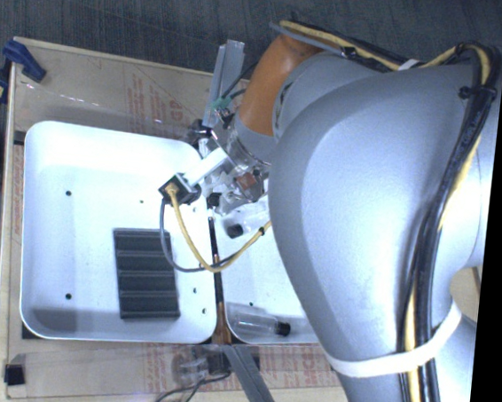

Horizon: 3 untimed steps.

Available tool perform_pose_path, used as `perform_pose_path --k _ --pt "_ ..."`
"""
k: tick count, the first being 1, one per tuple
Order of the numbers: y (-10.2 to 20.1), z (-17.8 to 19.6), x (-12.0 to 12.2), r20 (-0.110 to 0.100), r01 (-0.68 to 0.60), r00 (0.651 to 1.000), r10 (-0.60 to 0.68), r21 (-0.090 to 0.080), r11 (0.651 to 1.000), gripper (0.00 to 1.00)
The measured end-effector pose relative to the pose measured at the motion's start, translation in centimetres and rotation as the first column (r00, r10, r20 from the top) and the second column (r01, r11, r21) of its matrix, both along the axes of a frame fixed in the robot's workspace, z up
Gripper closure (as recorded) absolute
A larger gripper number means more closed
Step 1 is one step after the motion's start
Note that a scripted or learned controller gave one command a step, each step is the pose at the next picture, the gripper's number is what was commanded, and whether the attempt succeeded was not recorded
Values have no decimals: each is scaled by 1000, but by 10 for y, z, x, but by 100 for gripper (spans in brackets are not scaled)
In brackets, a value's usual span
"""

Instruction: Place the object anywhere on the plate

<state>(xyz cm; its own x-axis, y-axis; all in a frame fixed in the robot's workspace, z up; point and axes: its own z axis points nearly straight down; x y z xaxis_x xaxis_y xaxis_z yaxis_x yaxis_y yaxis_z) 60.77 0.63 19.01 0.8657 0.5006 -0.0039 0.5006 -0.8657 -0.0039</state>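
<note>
Camera view: ribbed dark rectangular plate (145, 275) flat in glossy white bin (46, 161).

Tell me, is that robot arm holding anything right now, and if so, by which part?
It cannot be told. The gripper sits over the seam between the two bins, tangled in cables, and nothing is seen between its fingers. The dark ridged plate and a clear tube lie untouched.

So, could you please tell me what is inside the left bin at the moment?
A dark ribbed rectangular plate lies flat on the floor of the left bin, toward its near side. The arm and its cables cover the bin's right corner, so that part stays unknown.
</note>
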Motion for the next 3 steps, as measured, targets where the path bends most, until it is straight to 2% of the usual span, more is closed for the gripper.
perform_pose_path --k 1,2,3 --pt "11 0 -56 -1 273 962 -273 -3 962 100" --pt "-5 0 -126 -2 67 998 -67 0 998 100" --pt "60 0 -34 0 149 989 -149 -2 989 100"
